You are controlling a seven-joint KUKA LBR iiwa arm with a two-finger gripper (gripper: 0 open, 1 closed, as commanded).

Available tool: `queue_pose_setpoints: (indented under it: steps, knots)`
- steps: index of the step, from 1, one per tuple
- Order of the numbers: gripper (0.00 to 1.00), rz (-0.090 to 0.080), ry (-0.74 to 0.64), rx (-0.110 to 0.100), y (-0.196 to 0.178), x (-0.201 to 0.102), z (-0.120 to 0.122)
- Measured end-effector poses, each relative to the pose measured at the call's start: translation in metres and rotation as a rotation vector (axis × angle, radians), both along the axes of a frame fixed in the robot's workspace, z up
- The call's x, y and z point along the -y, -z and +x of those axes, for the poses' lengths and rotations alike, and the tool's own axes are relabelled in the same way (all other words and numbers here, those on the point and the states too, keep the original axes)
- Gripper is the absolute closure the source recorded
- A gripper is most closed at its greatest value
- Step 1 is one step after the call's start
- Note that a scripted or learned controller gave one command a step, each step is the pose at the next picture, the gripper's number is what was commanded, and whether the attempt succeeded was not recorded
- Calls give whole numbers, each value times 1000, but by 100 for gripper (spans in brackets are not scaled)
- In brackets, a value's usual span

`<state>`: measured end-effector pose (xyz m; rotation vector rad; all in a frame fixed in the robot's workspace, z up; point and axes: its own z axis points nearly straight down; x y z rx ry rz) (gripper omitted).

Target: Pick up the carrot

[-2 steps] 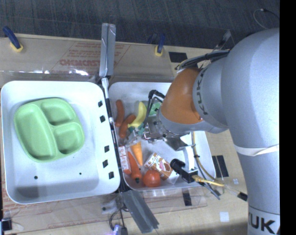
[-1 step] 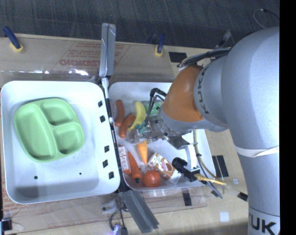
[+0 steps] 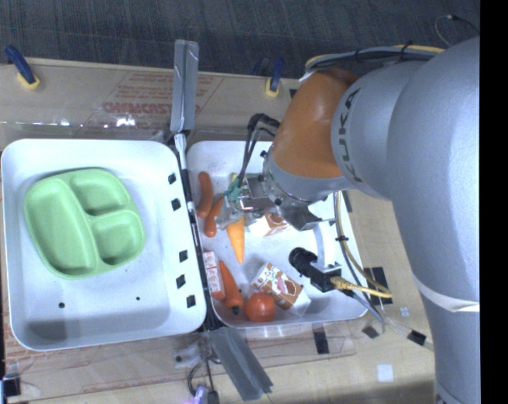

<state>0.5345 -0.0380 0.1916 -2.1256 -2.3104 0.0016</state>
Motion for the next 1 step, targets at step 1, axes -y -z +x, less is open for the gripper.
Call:
queue_pose_setpoints:
  steps: [1]
  knots:
    - [100, -1, -103, 2, 0, 10, 16]
